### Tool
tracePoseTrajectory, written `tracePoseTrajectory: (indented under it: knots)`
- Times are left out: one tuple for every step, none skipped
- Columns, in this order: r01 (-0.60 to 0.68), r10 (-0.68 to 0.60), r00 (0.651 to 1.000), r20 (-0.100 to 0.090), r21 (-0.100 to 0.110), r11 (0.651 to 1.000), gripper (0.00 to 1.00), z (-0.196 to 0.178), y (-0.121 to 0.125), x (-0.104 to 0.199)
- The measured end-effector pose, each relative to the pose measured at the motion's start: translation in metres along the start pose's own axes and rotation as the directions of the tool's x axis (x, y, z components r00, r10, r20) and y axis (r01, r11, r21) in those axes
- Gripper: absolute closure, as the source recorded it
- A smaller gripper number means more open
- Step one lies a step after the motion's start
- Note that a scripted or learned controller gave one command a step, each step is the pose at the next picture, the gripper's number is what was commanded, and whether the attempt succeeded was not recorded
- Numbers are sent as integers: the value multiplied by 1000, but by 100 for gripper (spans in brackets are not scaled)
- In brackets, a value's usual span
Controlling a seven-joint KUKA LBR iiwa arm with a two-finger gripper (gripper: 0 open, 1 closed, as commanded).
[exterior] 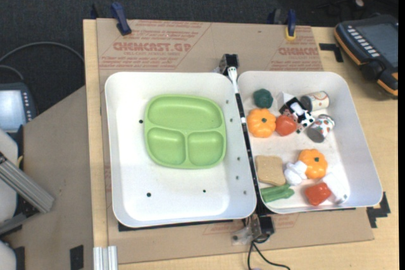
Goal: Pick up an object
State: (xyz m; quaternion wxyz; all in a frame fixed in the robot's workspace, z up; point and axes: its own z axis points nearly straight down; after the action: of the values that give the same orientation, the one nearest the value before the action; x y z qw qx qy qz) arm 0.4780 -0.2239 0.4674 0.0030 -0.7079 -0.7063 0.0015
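Note:
The right white bin [357,136] holds several small toys. Along its far side lie a dark green ball [262,98], a black-and-white toy [297,109] and a white cylinder [318,100]. An orange pumpkin [261,122] sits against a red tomato [285,126], with a grey speckled piece [321,126] to their right. Nearer the front are a tan bread slice [270,170], a smaller orange pumpkin [314,163], a white lump [294,172], a green bean pod [277,193] and a red pepper [317,193].
The left white bin [123,155] holds a light green divided plate [185,131]. Both bins rest on a cardboard sheet [190,41] held by blue clamps [120,17]. A black and orange handheld pendant [370,50] lies at the right edge. Grey frame parts [25,190] stand at the left.

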Motion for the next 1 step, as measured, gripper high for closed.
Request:
tracePoseTrajectory:
  knots:
    - [4,-3,1000,8,-17,1000,100,-73,1,0]
